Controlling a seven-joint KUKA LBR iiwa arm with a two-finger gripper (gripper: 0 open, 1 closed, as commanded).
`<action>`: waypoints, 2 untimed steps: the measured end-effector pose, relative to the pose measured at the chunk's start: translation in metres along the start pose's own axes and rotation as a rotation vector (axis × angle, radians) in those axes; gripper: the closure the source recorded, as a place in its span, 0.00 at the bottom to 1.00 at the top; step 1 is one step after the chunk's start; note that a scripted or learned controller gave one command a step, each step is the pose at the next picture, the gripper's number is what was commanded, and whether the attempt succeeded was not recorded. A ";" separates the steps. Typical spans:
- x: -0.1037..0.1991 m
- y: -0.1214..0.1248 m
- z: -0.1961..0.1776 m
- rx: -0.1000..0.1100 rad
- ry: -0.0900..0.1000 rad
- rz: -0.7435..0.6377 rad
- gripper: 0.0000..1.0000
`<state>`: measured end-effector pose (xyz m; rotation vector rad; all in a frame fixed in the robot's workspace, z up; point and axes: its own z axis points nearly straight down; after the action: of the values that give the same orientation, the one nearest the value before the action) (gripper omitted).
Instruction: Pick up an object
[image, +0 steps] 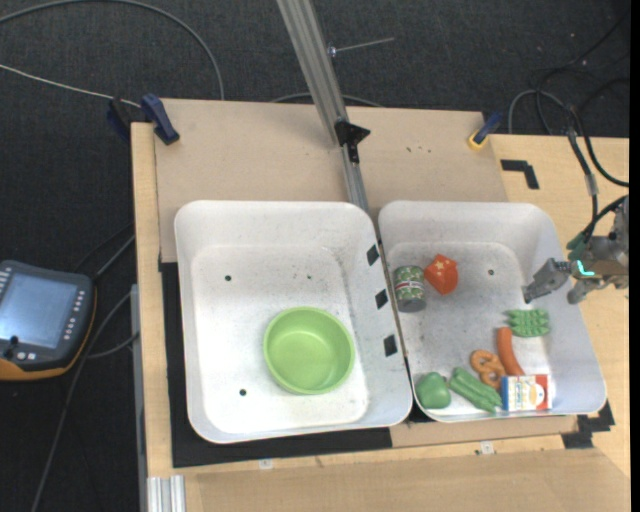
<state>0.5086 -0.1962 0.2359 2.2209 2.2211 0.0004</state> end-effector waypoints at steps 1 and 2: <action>0.000 0.000 0.000 0.000 0.000 0.000 0.00; 0.008 -0.005 0.047 0.004 0.001 -0.001 0.00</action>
<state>0.5033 -0.1882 0.1886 2.2229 2.2245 -0.0026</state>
